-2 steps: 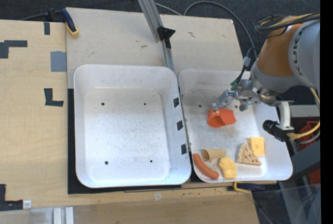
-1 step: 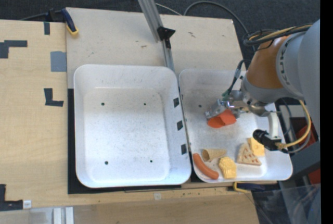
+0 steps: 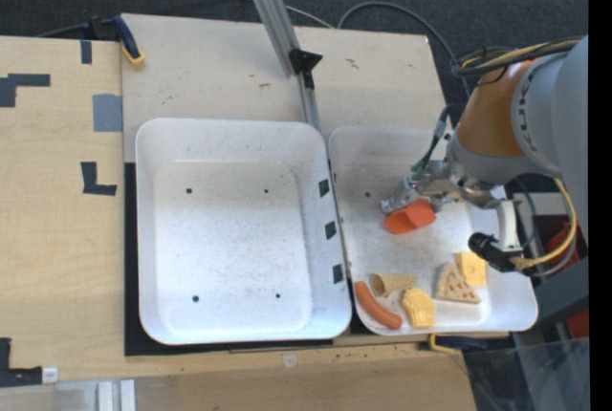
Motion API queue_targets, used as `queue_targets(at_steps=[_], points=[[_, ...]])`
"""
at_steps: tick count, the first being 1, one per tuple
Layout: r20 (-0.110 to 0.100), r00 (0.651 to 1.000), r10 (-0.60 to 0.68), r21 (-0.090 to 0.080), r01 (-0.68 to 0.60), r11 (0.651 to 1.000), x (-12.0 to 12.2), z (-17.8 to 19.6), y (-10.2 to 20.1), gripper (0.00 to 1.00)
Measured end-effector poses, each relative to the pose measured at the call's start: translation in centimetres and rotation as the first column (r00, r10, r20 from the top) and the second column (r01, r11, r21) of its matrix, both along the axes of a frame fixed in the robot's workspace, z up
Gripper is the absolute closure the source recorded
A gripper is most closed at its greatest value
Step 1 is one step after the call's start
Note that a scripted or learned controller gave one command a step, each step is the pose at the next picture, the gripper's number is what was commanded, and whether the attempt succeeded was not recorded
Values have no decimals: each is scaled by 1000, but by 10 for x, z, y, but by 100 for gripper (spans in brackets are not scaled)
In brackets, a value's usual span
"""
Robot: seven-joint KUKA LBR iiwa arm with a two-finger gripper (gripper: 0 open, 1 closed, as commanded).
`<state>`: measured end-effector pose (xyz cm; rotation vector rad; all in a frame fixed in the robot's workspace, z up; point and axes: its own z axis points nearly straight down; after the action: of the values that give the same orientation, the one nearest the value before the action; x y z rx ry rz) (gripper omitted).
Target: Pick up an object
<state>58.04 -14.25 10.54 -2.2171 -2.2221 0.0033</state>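
My gripper [image 3: 411,200] hangs low over the middle of the right bin [image 3: 368,161], reaching in from the right under the grey arm with its orange band [image 3: 490,118]. An orange-red rounded piece [image 3: 409,220] lies directly beneath it, touching or nearly touching the gripper's tip. The gripper body hides how the tip meets the piece. Along the bin's front edge lie a red sausage [image 3: 378,306], a tan cone-like piece [image 3: 392,284], a yellow corn cob [image 3: 418,308], a holed cheese wedge [image 3: 457,288] and a small yellow block [image 3: 471,267].
The left bin [image 3: 145,208] stands beside the right one, sharing a raised rim with black clips [image 3: 330,229]. A slanted metal pole [image 3: 273,3] rises behind the bins. Cables [image 3: 521,251] loop beside the wrist at the right bin's right edge.
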Motion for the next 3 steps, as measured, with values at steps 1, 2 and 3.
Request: queue_targets(at_steps=[1, 2, 3], points=[[7, 1000, 0, -1, 0, 1000, 2, 50, 11, 100], [6, 1000, 0, -1, 0, 1000, 3, 93, 15, 100], [8, 1000, 0, -2, 0, 1000, 5, 146, 15, 100]])
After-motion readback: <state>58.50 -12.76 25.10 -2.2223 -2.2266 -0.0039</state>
